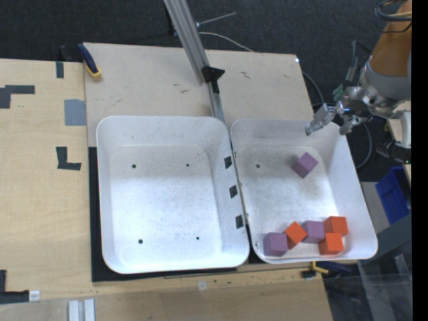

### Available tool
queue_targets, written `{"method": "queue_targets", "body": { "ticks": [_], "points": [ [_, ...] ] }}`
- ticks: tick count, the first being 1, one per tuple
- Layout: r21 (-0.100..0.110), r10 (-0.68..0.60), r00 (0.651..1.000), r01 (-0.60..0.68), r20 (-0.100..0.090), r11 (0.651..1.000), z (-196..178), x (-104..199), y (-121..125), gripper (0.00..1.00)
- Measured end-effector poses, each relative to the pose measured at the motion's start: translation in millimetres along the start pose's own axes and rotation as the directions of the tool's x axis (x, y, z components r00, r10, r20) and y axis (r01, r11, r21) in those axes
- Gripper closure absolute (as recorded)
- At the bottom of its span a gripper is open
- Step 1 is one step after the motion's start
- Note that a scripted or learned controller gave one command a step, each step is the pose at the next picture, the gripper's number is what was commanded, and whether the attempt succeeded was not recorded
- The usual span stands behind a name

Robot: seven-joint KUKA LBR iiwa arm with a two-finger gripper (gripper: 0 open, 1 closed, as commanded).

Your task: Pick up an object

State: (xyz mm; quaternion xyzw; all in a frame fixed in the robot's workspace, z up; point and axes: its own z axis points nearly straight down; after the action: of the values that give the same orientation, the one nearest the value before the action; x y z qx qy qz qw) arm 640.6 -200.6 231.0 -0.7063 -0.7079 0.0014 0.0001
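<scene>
Two bins side by side on bench: left bin (pixel 107 179), right bin (pixel 351 172). One block (pixel 305 164) sits alone in right bin, toward its far right. Five blocks (pixel 306 235) cluster along its near edge, nr the right corner. Gripper (pixel 329 121) hangs over right bin's far-right corner.

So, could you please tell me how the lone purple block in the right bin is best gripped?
Probably from straight above, claw closing across two opposite flat sides of the purple block. It sits alone and turned at an angle to the bin's walls, so the claw should rotate to match.

Robot lab, probably — taped bench (pixel 40 179), white bins (pixel 167 127), cables (pixel 227 40).
</scene>
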Motion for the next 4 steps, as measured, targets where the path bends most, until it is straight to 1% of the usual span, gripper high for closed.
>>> {"method": "queue_targets", "body": {
  "ticks": [1, 2, 3, 4],
  "points": [
    [0.009, 0.001, 1.000, 0.000, -0.004, 1.000, 135, 15, -48, 0.00],
    [-0.003, -0.001, 1.000, 0.001, -0.001, 1.000, 139, 21, -7, 0.00],
    [0.000, -0.001, 1.000, 0.001, -0.002, 1.000, 130, 21, -8, 1.00],
    [-0.006, -0.004, 1.000, 0.004, -0.001, 1.000, 136, 107, -36, 1.00]
  ]
}}
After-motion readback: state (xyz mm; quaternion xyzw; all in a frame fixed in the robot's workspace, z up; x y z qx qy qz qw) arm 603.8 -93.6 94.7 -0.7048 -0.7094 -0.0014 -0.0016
